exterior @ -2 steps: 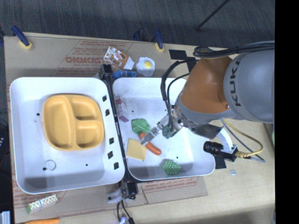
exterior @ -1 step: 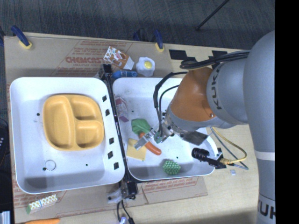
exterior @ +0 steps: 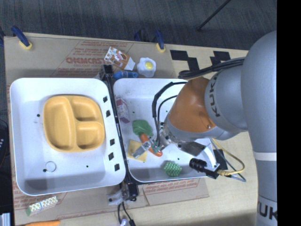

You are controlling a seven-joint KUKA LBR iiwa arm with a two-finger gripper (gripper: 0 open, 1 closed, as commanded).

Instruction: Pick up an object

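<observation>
**Free room and obstacles in the two bins**

Left bin: yellow divided tray takes the centre; bare floor along the near edge. Right bin: arm covers the right half; green leaf, yellow wedge and green knobbly ball crowd the near-left floor; far-left corner open.

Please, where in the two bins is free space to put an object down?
Left bin: free floor below the yellow tray, toward the near wall. Right bin: free at the far wall. Crowded around the gripper, with the green leaf and green ball.

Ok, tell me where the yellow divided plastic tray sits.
The yellow divided plastic tray lies in the left white bin, in its upper middle, left of the black divider strip between the bins.
</observation>
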